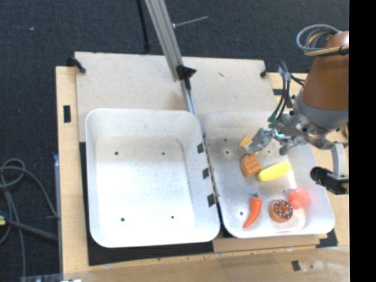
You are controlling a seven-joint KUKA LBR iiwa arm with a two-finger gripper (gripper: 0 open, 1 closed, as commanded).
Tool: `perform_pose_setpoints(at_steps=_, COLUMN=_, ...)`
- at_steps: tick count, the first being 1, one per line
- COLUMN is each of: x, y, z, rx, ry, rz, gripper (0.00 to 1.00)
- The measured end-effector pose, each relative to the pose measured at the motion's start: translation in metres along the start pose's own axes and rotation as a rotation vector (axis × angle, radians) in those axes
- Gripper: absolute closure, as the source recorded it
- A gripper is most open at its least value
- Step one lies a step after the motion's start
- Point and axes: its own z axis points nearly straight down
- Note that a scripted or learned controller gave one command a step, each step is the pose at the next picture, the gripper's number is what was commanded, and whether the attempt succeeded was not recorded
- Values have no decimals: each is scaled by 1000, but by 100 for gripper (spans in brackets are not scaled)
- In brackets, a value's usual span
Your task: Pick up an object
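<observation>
The right bin [232, 216] holds several small toys: a yellow wedge [245, 141], an orange waffle-like block [251, 165], a yellow banana-like piece [274, 171], a red-orange chili [252, 211], a chocolate doughnut [281, 211] and a pink piece [299, 198]. My gripper [271, 144] hangs over the upper part of this bin, just right of the yellow wedge and above the banana piece. Its fingers [261, 140] stand spread, and nothing lies between them.
The left bin [94, 157] lies beside the right one, with clips along the shared edge. A slanted metal pole [167, 34] rises behind the bins. Cables lie on the dark floor at the left.
</observation>
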Motion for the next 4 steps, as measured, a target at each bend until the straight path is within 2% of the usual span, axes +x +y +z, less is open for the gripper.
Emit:
perform_pose_setpoints(at_steps=1, x=0, y=1, z=-2, rx=-5, ry=-1, rz=2, gripper=0)
perform_pose_setpoints(at_steps=3, x=-1, y=-3, z=124, rx=3, ry=-1, rz=4, gripper=0)
perform_pose_setpoints(at_steps=4, x=-3, y=-3, z=158, rx=0, ry=-2, rz=4, gripper=0)
